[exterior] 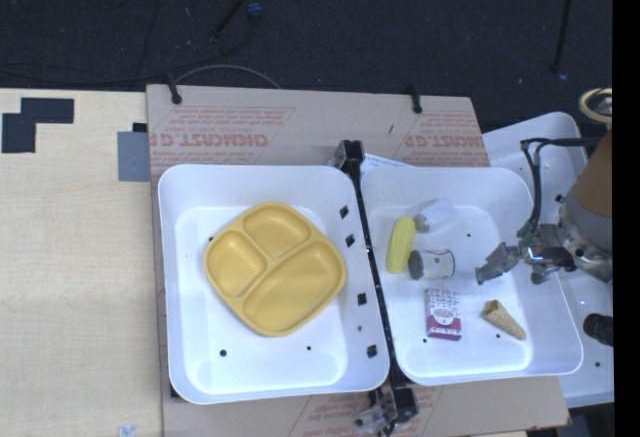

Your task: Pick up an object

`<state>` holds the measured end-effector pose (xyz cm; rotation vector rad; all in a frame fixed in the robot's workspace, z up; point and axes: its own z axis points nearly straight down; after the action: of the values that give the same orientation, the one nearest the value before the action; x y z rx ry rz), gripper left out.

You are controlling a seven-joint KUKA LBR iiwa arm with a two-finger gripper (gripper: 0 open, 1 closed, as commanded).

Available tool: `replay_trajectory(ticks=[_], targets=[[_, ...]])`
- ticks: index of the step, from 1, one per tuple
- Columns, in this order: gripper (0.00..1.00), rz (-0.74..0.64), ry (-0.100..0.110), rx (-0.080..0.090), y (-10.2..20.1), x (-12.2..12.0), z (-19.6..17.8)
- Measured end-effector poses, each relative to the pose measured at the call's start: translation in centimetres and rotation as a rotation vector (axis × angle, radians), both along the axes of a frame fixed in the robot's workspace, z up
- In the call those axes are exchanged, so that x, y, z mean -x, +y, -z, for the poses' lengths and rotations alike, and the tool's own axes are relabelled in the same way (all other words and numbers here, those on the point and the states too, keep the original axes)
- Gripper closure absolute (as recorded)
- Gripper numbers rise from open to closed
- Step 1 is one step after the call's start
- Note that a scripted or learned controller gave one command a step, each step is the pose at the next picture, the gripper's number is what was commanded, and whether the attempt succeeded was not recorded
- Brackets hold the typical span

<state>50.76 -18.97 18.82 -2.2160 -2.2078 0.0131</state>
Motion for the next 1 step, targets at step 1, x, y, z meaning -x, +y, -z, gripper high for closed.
replay_trajectory(ticks=[1], targets=[[0.0,-0.004,-0.014,0.004,0.02,-0.33,-0.71]])
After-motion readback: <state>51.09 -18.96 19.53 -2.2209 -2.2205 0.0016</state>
